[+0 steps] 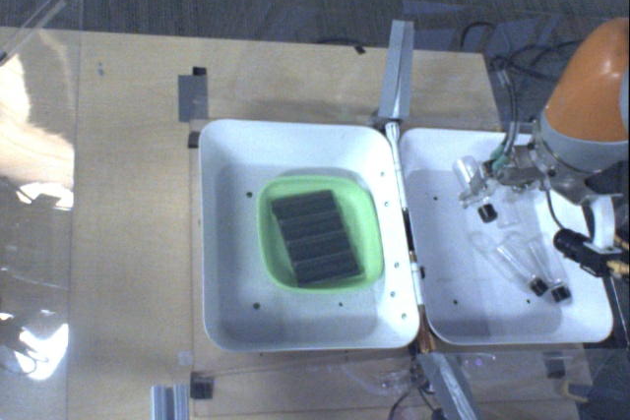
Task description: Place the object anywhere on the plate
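A green plate [367, 211] with a raised rim sits in the middle of the left bin [226, 241]. A dark grey ribbed rectangular object [315, 237] lies flat on the plate, slightly turned. My gripper [518, 249] is over the right bin [443, 300], well to the right of the plate. Its clear fingers with black tips [486, 211] are spread apart, open, with nothing between them.
The two bins meet at a central divider [406, 231], with a grey metal post [397, 74] behind it. The arm's orange band [591, 93] hangs over the right bin's far right corner, trailing cables [581, 251]. Wooden bench [108, 211] lies to the left.
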Controlling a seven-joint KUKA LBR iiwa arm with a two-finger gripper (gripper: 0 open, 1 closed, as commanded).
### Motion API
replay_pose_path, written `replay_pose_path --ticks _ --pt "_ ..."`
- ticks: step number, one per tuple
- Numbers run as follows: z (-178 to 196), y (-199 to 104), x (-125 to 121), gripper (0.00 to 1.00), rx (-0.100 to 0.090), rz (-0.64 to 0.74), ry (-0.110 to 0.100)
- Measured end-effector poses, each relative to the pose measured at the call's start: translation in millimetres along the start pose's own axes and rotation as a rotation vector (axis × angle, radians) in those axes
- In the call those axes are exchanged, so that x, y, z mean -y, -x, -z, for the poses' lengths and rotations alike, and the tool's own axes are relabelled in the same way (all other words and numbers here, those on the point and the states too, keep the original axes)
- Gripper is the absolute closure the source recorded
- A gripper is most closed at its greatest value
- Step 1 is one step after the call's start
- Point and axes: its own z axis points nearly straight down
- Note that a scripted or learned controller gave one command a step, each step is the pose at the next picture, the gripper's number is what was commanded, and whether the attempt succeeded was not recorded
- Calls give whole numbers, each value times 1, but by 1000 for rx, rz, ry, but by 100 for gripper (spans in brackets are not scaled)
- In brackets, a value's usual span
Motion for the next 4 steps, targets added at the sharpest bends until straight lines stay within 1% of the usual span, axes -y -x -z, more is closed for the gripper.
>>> replay_pose_path --ticks 1,2,3,4 --pt "-16 -44 32 100 -2 131 -6" --pt "-17 -92 -26 100 -1 307 -2" --pt "-16 -92 -26 0 -1 307 -1" --pt "-16 -95 -41 0 -1 333 0"
